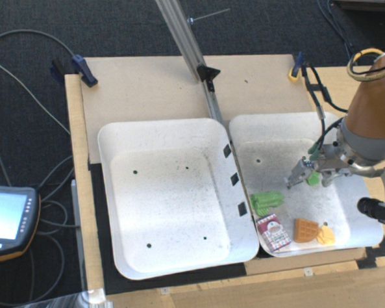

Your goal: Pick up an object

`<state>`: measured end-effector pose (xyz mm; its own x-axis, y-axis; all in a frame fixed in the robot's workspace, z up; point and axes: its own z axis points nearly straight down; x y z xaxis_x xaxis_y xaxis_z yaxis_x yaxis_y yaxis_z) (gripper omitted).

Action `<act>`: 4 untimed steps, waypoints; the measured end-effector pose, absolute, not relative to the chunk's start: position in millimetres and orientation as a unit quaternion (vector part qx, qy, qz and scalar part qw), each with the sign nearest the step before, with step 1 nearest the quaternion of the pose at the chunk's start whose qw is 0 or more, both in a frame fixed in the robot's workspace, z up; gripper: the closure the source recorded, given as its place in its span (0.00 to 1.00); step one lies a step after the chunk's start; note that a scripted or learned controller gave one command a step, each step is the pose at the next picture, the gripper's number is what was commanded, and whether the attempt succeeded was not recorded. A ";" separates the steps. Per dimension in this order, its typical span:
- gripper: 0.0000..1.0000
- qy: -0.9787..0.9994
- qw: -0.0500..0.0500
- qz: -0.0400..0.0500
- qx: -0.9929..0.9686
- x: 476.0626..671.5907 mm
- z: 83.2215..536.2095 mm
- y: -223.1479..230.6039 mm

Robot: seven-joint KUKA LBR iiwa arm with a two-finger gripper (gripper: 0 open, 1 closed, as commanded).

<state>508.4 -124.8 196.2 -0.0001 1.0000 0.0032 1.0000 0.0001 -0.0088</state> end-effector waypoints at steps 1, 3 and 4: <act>0.00 -0.707 0.004 0.002 -0.707 513.7 135.9 -120.8; 1.00 -0.707 -0.002 -0.002 -0.707 516.3 106.6 -121.6; 1.00 -0.707 -0.003 -0.002 -0.707 510.9 167.4 -123.8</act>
